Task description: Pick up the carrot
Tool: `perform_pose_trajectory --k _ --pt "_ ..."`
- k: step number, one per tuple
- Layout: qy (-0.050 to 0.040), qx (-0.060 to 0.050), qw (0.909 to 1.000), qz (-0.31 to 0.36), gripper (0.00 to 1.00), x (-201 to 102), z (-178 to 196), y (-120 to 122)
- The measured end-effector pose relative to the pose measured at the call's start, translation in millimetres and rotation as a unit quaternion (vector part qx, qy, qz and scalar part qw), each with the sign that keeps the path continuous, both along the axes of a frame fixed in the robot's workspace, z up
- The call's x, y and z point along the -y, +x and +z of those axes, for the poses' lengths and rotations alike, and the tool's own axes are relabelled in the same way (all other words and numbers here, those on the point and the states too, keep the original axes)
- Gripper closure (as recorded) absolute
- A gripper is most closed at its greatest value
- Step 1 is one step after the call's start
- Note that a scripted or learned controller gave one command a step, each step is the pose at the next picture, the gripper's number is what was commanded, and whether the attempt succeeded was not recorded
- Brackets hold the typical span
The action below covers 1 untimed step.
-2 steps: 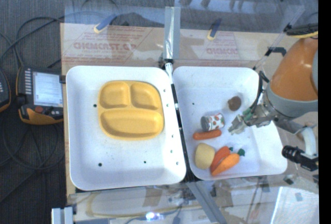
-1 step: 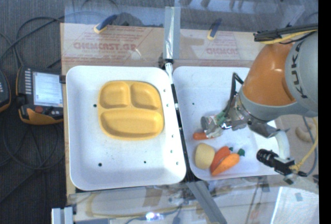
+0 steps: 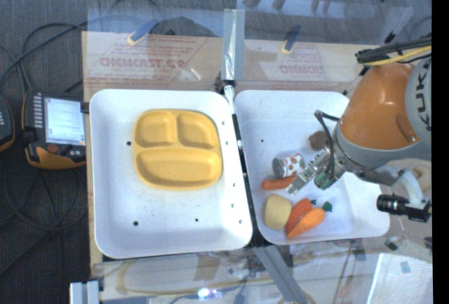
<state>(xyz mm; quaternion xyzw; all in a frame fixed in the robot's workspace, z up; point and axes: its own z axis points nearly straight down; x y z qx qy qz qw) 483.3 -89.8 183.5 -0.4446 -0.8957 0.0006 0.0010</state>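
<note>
My end effector [image 3: 313,176] hung at twelve o'clock of the carrot [image 3: 306,218]; I couldn't tell its state. The carrot looked light, stiff, smooth; mid-body seemed the best hold.

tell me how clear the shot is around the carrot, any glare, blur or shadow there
Camera view: lighting is even and soft; the carrot reads clearly with only a faint shadow under it. The hand just above it is small and slightly soft, so its fine detail is hard to read. The clear sheeting behind the bins shows pale reflections, and the white right bin looks bright but not washed out.
</note>
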Motion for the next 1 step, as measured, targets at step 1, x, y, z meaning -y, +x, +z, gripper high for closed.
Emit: perform_pose_trajectory --k 1 --pt "-0.0002 0.0 0.9928 -0.12 1.0 -68.5 -0.6 0.5"
